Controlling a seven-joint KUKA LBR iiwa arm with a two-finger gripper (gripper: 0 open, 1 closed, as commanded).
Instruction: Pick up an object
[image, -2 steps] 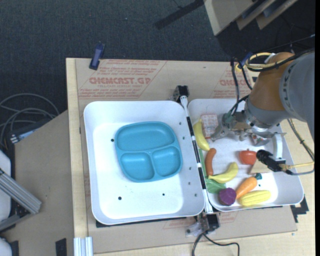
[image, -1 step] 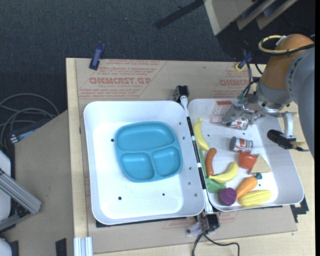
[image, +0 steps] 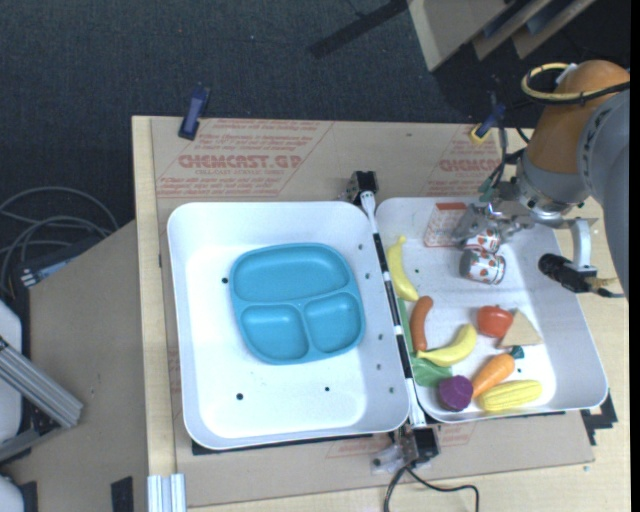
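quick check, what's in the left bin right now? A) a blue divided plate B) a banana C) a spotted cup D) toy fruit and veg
A: the blue divided plate lies alone in the left bin; the toy food sits in the right bin.

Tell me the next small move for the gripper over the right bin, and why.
Probably a short descent onto the white cup with red spots. The gripper sits just above it, near the right bin's back edge, and the cup is not visibly between its fingers, so I would not lift yet.
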